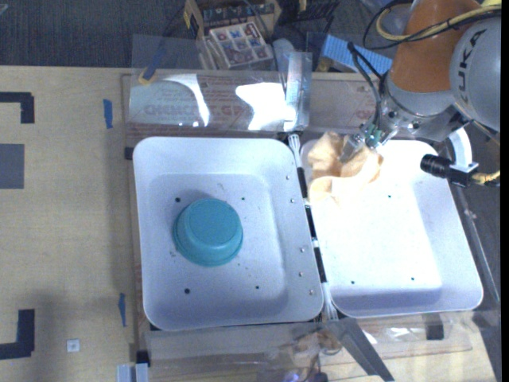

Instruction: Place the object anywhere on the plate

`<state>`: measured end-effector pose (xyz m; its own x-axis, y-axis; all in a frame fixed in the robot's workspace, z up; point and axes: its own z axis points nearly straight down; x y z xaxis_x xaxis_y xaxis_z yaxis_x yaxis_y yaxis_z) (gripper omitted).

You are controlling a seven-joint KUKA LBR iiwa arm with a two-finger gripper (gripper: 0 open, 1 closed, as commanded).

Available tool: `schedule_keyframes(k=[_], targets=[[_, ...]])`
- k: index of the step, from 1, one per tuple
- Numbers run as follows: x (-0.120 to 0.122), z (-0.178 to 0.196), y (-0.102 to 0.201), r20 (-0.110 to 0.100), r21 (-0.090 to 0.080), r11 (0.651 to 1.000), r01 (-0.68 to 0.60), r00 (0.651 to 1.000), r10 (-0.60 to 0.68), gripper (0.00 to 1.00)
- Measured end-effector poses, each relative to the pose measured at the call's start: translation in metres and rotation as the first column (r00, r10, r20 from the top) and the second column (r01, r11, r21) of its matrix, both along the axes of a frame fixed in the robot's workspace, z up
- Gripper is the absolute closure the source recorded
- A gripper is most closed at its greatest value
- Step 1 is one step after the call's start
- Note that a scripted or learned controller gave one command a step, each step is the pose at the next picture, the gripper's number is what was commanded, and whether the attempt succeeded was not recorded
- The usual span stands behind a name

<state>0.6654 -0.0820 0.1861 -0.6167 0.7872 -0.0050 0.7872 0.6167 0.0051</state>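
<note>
Worktop: pale wooden worktop [56,237] carrying two shallow white plastic bins side by side, their inner rims touching at the middle.
Arm: grey arm with an orange band [433,30] reaching in from the right, over the far corner of the right bin.
Left bin: the left white bin [159,293] holds one thing, a round teal plastic plate [208,231] lying upside down a little left of its centre, well apart from all four walls.
Right bin: the right white bin [445,293] holds a crumpled pale peach cloth-like object [334,169] bunched in its far left corner, against the rim shared with the left bin; the near and right floor is bare.
Gripper: the gripper [362,144] sits at the object's upper right edge, seemingly touching it; whether its jaws are apart or together is not clear here.
</note>
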Motion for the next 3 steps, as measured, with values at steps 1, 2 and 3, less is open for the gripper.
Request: schedule_keyframes(k=[1, 2, 3], targets=[[0.001, 0.04, -0.002, -0.001, 0.0, 1.0, 0.003, 1.0, -0.003, 1.0], [-0.007, 0.051, 0.048, -0.004, 0.0, 0.922, -0.388, 0.922, 0.388, 1.0], [-0.015, 0.051, 0.109, -0.003, -0.001, 0.699, -0.715, 0.699, 0.715, 1.0]])
